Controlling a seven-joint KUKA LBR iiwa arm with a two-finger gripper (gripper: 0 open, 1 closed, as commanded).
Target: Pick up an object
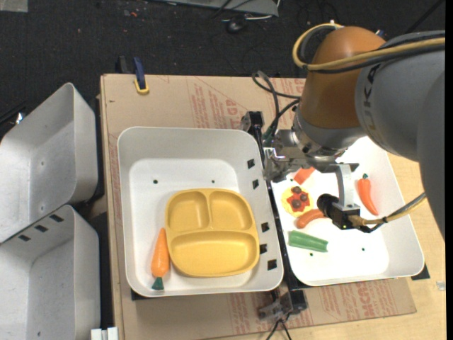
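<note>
Overall, left bin (136, 151): one yellow tray (212, 234), one carrot (160, 255); fingers' state: cannot tell.

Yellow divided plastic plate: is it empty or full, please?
Empty: the yellow divided plate has three bare compartments; the orange toy carrot lies beside it.

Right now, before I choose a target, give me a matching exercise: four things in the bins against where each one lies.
Things:
1. yellow plate
2. carrot
3. green pod
4. red pepper

Places:
A. right bin, towards its right side
B. left bin, middle
C. right bin, front part, near the left bin
D. left bin, beside the plate's left edge

Pairs: 1-B, 2-D, 3-C, 4-A
</note>
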